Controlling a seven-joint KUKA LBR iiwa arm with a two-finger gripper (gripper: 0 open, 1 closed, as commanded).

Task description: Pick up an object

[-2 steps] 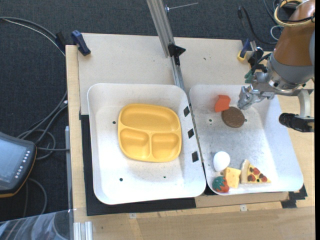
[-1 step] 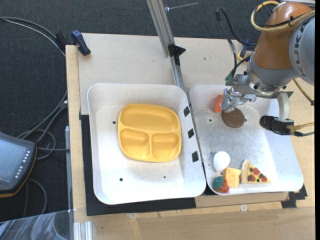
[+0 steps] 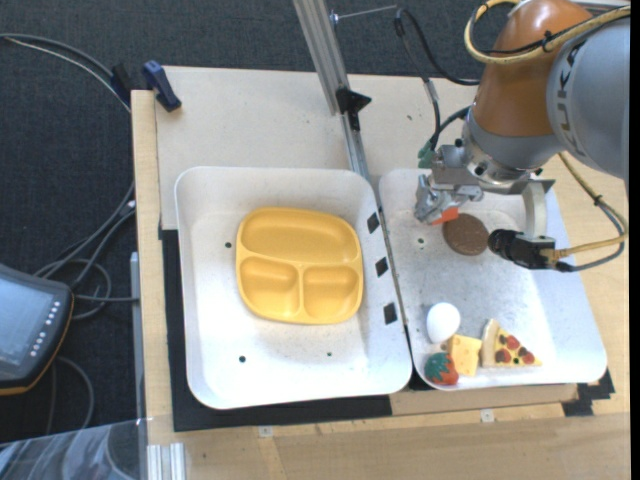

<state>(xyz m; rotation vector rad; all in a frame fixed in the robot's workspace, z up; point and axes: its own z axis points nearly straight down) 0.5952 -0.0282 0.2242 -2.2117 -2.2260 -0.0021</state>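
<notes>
Tool [image 3: 436, 206] is hanging low in the right bin [image 3: 560, 308], upper right of frame, touching or just beside a brown disc [image 3: 466, 235]; can't tell its state. Yellow tray [image 3: 299, 265] is sitting in the left bin [image 3: 205, 268].

1. The table [image 3: 250, 118] is a pale beige board, its bare surface showing toward 12 o'clock.
2. Two shallow white bins sit directly on it, side by side and touching: the left bin [image 3: 200, 368] toward 9 o'clock, the right bin [image 3: 575, 343] toward 3 o'clock.
3. A black mat [image 3: 170, 368] shows under the left bin's edge.
4. A blue clamp [image 3: 162, 83] grips the table's corner at 10 o'clock.
5. A slanted metal post [image 3: 320, 38] rises from the table at 12 o'clock.
</notes>
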